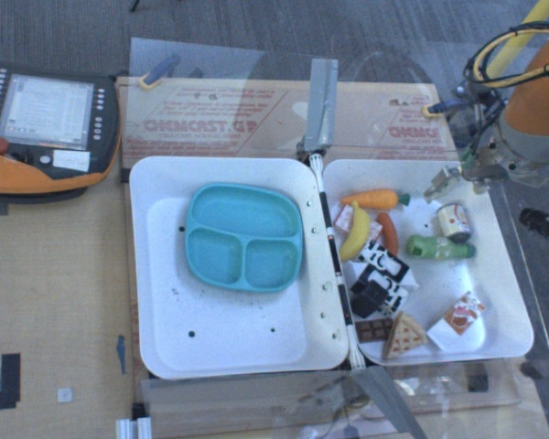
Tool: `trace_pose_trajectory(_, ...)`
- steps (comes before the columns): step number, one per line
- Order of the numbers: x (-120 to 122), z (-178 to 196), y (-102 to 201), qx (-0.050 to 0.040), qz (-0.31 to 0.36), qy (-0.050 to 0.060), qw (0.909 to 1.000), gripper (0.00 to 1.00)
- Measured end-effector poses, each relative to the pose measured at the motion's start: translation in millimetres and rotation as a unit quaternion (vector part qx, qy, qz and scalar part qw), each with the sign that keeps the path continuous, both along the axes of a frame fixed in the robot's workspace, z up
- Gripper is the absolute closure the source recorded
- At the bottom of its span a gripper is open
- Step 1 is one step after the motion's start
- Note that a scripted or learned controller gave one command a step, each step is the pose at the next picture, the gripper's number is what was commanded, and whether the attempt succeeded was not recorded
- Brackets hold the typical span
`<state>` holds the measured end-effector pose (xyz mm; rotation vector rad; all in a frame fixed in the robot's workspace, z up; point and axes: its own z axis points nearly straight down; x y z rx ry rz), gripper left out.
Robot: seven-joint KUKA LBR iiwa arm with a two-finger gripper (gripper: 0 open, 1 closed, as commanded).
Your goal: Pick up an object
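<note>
The right bin (pixel 512 273) holds several toy foods: a carrot (pixel 375 198), a banana (pixel 352 232), a small tin can (pixel 453 219), a green bottle (pixel 439 247), a black-and-white box (pixel 380 280), a waffle wedge (pixel 403 337) and a white packet (pixel 459 322). My gripper (pixel 457 179) hangs over the bin's far right corner, just above the can. Its fingers (pixel 436 185) look spread open with nothing between them.
A teal divided plate (pixel 244 238) lies in the left bin (pixel 156 273). A teach pendant (pixel 46 131) sits on the bench at far left. A grey post (pixel 321 103) stands behind the ridge between the bins. Cables (pixel 494 58) loop above the arm.
</note>
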<state>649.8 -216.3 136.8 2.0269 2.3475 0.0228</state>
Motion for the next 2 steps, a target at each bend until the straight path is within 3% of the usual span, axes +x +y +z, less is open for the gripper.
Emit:
trace_pose_trajectory(1, -0.2, 0.1, -0.4, -0.0004, 0.02, 0.001, 0.9998, 0.0)
trace_pose_trajectory(2, -9.4, -20.6, 4.8, 0.0078, 0.022, 0.019, 0.9995, 0.0)
